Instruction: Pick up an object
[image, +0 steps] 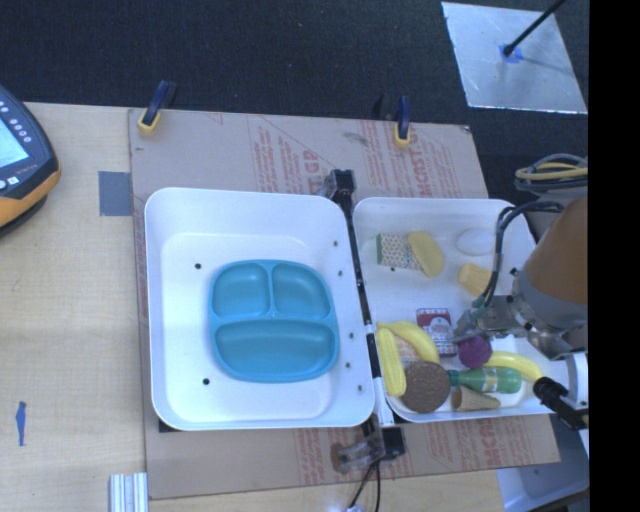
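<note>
The cookie (425, 386) and bottle (487, 380) are seen just below the gripper (472, 338), whose opening cannot be told, while a purple object (474, 350) sits right at it, so a neighbour could be nudged or a grasp missed in such crowding.

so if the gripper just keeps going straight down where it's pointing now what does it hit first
Most likely the purple round object: the gripper hangs right above it in the right bin, with the green bottle just beyond. Depth is hard to judge from this slanted view, so it could land slightly beside it.
</note>
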